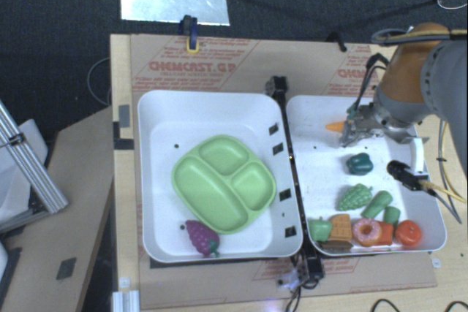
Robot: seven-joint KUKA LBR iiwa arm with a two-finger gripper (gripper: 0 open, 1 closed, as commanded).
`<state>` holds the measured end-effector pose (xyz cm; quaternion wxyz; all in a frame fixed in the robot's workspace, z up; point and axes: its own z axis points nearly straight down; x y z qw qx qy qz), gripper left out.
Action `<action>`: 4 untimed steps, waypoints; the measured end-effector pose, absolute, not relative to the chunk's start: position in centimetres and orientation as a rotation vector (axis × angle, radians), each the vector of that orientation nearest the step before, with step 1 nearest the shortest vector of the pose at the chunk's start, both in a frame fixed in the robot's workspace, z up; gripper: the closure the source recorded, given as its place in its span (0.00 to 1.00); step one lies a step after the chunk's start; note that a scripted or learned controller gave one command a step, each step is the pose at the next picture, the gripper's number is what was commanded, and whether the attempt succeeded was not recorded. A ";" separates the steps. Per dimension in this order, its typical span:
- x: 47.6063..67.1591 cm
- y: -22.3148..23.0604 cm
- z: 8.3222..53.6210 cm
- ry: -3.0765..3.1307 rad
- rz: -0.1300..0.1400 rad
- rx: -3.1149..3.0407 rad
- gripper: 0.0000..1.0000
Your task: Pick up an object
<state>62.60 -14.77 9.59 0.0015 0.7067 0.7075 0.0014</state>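
My gripper [354, 134] hangs over the back part of the right bin [314, 157]. An orange carrot piece [335, 126] lies just to its left, close to it. A dark green pepper [359, 164] sits just in front of the gripper. Nothing can be seen held by it. Further forward lie a bunch of green grapes [354, 196] and a green pickle [376, 204]. Along the front wall are a red tomato [408, 231], a pink donut [365, 231], an orange-brown block [340, 226] and a green piece [319, 229].
The left bin [157, 157] holds a green divided plate [224, 183] and purple grapes [202, 237] at its front. A black divider with clips [285, 157] runs between the bins. Bare white floor shows in the right bin's left middle.
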 end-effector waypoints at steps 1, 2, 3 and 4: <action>62.8 -14.6 16.0 2.223 0.005 2.214 1.00; 63.0 -15.0 20.4 2.223 0.005 2.213 1.00; 63.1 -15.0 22.6 2.225 0.004 2.213 1.00; 61.4 -10.3 22.9 2.230 0.002 2.213 1.00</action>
